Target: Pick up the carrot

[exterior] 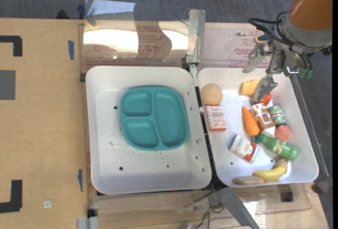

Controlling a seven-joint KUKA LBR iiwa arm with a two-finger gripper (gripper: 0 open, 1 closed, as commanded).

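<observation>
Grey hand above right bin, near carrot

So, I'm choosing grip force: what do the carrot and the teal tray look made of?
The carrot looks like smooth moulded plastic, a toy: uniform orange with a soft sheen. The teal tray also looks like hard plastic, matte, with moulded compartments. Neither can be confirmed from looks alone.

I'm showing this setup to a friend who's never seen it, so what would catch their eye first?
Probably the teal divided plate, alone in the middle of the left bin. Next, the bright jumble of toy food in the right bin, with the orange carrot near its centre and a yellow banana at the near edge. The gripper hangs over that bin's far side, just beyond the carrot.
</observation>
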